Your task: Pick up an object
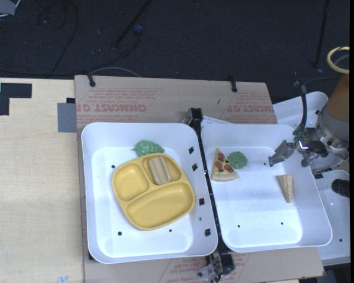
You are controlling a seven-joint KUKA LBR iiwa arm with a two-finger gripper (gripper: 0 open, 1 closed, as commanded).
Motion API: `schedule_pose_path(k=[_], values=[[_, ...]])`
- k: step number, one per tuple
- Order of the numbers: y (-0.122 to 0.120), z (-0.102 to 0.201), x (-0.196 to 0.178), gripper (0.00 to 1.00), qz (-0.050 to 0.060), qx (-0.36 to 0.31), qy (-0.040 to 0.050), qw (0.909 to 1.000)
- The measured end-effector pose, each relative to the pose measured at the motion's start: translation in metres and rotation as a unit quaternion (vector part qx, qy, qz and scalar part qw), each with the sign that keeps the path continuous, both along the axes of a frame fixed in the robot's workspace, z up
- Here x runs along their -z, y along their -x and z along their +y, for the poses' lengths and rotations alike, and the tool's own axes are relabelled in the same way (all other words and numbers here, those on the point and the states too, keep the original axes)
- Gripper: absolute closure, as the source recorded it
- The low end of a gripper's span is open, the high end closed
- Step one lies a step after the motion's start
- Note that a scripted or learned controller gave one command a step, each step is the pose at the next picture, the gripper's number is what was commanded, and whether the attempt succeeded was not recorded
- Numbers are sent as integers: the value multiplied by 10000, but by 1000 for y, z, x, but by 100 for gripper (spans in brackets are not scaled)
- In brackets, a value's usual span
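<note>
In the right bin (265, 229) lie a pizza slice (223, 166), a green broccoli piece (238, 159) touching it, and a tan cone (287, 187) nearer the right wall. My gripper (294, 156) hangs over the right bin's far right part, just above and behind the cone. Its fingers (279, 155) are spread open with nothing between them. The left bin (100, 217) holds a yellow divided plate (154, 202) with a hot dog (160, 170) in its upper right compartment. A second green piece (147, 148) lies behind the plate.
A black divider (204, 181) runs between the two bins. Cardboard (165, 102) lies under them, and a wooden bench top (29, 175) stretches to the left. The arm's body (339, 117) crowds the right bin's right rim.
</note>
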State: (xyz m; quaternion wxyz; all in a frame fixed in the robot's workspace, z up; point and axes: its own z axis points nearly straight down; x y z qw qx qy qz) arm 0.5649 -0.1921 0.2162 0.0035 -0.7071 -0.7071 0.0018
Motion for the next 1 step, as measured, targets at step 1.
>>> schedule_pose_path(k=[1], values=[[-9,-1,57,0,-4,-1,1,10000]])
